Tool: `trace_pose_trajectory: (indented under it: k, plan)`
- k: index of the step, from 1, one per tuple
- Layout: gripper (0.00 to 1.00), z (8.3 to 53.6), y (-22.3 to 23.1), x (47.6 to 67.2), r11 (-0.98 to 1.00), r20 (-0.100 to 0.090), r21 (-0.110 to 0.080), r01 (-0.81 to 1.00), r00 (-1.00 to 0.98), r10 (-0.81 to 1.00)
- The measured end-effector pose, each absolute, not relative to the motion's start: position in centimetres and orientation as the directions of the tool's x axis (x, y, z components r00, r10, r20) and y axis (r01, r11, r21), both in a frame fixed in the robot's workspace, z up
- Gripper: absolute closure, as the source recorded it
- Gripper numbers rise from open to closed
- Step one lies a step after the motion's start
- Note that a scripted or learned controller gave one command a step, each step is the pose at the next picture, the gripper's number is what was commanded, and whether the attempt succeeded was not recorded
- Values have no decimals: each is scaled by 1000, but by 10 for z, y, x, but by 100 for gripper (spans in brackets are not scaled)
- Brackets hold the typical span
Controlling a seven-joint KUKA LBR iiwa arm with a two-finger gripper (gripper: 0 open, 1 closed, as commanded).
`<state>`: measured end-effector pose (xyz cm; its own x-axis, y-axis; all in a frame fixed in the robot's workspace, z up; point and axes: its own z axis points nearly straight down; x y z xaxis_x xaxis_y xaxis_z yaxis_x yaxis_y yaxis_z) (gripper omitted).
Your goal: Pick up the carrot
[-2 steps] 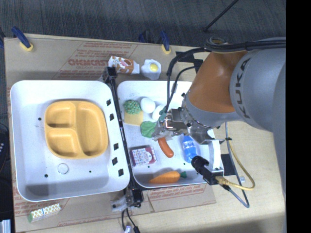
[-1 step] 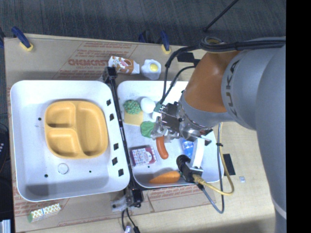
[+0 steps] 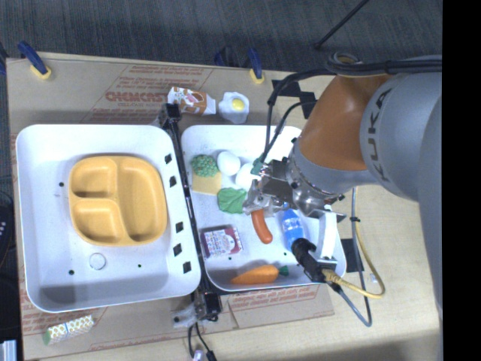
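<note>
Right now the carrot (image 3: 255,275) lies flat at the near edge of the right bin (image 3: 197,138), tip toward the left bin (image 3: 34,145), green end toward the arm (image 3: 376,138). Nothing touches it. The gripper (image 3: 258,199) hangs further back in the same bin, over the sausage (image 3: 261,226) and just beside the green leaf (image 3: 232,199), well apart from the carrot w/ the sausage between them. So by my read the step is approach: reach not yet lined up on the target, grasp not begun.

Next move prob needs a shift toward the near edge, past the sausage, then a descent w/ jaws set across the carrot's narrow width, not along its length. Bin wall sits just beside the carrot, so little room on that side. Red packet (image 3: 222,241) is near its tip, blue bottle (image 3: 291,226) near its green end; either could get nudged.

Hard to make out: fingers blur into the wrist hardware, so can't tell if the pincer is released or clenched. Wrist bulk covers part of the bin's far right corner and half hides the bottle. Gripper height above the bin floor not readable from this slant.
</note>
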<state>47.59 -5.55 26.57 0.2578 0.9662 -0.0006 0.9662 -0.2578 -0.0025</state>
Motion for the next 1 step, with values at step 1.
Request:
trace_pose_trajectory:
  k: [1]
  plan:
    - [100, 271, -36, 477, -433, -1, -1, 901, 433, 901]
